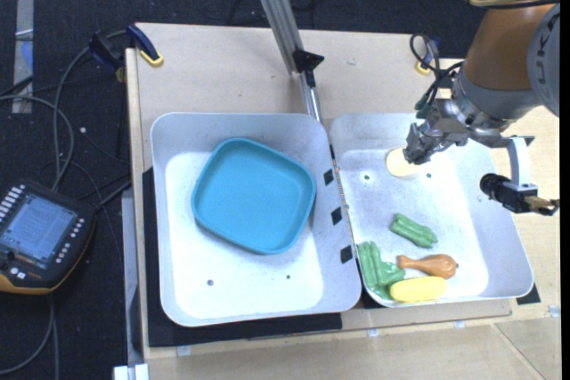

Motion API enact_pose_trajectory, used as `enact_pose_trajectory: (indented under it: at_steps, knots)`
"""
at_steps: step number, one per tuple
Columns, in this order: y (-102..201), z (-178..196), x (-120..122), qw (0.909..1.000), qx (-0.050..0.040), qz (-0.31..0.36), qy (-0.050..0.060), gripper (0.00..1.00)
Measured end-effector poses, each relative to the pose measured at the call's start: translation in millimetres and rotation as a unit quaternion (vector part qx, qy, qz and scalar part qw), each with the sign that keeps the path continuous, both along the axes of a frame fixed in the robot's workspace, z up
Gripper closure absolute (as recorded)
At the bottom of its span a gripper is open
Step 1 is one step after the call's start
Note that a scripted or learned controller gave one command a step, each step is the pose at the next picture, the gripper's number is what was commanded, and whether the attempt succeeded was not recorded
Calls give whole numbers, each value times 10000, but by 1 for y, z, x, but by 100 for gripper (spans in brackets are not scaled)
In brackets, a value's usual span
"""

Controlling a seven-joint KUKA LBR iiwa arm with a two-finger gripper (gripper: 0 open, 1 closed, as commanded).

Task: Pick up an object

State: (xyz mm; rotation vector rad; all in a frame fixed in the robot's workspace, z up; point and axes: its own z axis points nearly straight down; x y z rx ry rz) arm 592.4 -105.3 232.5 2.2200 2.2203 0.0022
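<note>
Blue is the first thing you see: a big blue plate (254,196) lies flat in the left bin (178,138). Use that plate as your marker.

Look to the right of the plate, past the wall between the bins, and you find the right bin (481,191). The gripper (417,154) is down at the far end of that bin, up and to the right of the plate. It sits right over a small pale yellow disc (398,163), and it hides part of the disc. You cannot tell if the gripper is touching the disc or just above it. You cannot tell if the gripper is apart or together, because its tip looks like one dark lump.

The rest of the toys lie to the right of the plate and a bit nearer to you. A small green piece (413,230) lies alone in the middle of the right bin. Nearer the front edge, a bigger green toy (374,267), a brown chicken leg (429,263) and a yellow piece (417,288) lie close together. The yellow piece is just in front of the chicken leg. The bigger green toy is the one nearest the plate.

The grey arm (512,49) with the orange band comes in from far to the right of the plate.
</note>
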Motion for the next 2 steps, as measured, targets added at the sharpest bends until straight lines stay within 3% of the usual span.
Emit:
enact_pose_trajectory:
  at_steps: [2]
  knots:
    - [110,-4,32,10000,6,23,17,100]
